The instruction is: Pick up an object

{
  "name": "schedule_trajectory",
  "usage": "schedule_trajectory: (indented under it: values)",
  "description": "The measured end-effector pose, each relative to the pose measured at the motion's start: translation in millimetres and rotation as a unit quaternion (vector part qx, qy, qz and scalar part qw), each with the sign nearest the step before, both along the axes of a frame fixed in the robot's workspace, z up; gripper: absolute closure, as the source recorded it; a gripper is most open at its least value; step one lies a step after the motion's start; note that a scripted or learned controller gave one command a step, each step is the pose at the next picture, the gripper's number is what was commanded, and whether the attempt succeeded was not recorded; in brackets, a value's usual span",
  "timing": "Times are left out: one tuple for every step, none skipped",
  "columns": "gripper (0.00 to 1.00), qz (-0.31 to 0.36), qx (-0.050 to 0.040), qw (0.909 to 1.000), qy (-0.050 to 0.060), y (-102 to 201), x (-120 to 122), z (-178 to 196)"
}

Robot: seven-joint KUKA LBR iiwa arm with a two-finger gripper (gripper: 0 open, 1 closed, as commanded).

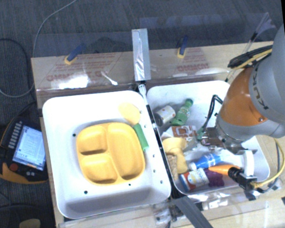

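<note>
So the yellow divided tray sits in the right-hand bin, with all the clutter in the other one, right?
Not quite. The camera view shows the yellow divided tray in the left bin. The clutter, such as the green bottle, lies in the right bin, where the arm reaches in.

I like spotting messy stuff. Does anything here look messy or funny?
The right bin is a jumble: a green bottle and blue bottle lie tipped over among piled packets. In the left bin, the yellow tray sits slightly crooked.
</note>
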State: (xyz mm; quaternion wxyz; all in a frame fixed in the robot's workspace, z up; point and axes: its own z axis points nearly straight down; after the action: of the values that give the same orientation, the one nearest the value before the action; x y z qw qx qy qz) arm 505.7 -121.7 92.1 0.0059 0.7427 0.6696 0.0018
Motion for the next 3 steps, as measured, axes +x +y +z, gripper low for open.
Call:
schedule_trajectory:
  values:
    - [0.00,-0.065,0.0010,0.9979,0.000,17.5,68.6,-2.0]
    - [0.00,0.002,0.0038,0.9999,0.009,-1.6,130.4,-3.5]
    - [0.00,0.002,-0.0008,0.9992,0.040,4.2,147.7,-5.8]
